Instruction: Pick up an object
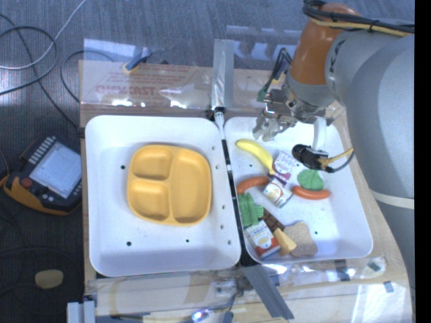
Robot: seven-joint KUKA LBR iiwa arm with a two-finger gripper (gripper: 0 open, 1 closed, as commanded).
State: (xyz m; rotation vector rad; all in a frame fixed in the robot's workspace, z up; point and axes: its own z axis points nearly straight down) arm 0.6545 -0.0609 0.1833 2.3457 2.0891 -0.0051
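My gripper (267,130) hangs over the back of the right bin (350,214), just above and right of a yellow banana (255,153). Its fingers look slightly apart with nothing between them. Below the banana lie a small purple packet (283,164), a small white jar (275,192), two orange sausages (252,182) (312,193), a green leaf-shaped piece (311,178), a green ridged toy (250,209), a red and white carton (261,237), a brown chocolate piece (272,221) and a slice of bread (300,239).
The left bin (108,241) holds a yellow divided plate (170,184). The grey arm (377,99) covers the right side of the view. A teach pendant (47,173) and cables lie on the floor at left.
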